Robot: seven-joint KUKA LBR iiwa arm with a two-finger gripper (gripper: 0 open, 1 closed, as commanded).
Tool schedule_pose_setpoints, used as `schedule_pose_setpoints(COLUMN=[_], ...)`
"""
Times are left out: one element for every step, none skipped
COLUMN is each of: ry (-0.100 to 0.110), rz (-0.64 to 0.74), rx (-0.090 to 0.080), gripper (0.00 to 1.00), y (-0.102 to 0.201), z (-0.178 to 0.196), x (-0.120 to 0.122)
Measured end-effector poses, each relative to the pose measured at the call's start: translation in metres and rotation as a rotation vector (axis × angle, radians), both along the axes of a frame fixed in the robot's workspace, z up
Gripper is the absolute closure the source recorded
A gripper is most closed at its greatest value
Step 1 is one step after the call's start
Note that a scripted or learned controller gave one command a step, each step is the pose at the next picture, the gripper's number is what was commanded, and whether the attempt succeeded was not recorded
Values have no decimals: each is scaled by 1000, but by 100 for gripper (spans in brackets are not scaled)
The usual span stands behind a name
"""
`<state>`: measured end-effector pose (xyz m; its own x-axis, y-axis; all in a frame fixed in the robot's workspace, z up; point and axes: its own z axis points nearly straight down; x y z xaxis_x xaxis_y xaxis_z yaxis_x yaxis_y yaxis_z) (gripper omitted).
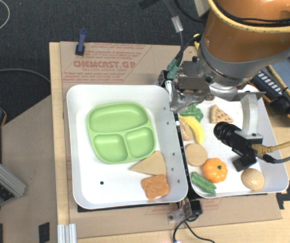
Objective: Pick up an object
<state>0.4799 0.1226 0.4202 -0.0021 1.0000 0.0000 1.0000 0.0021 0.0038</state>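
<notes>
My gripper point(181, 103) hangs under the big grey and orange arm, over the back left corner of the right bin point(274, 178), close to the wall between the two bins. Directly below it lie a green leafy piece point(194, 112) and a yellow banana point(196, 129). Whether it touches either of them is hidden by the wrist. Further toys in this bin are a pizza slice point(220, 115), a round tan cookie point(196, 154), an orange pumpkin point(215, 169), a green pea pod point(204, 183) and a tan ball point(252, 178).
The left bin point(79, 151) holds a green divided plate point(120, 131), a tan wedge point(150, 164) and an orange waffle-like piece point(156, 186). A black cylinder point(233, 137) on a white bracket, with a cable, juts over the right bin's middle. Both bins rest on cardboard point(104, 59).
</notes>
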Motion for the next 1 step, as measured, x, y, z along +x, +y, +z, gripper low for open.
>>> schedule_pose_setpoints(ry=[-2], rz=[1], rx=[0], gripper=[100], y=[1], z=[10], x=[0])
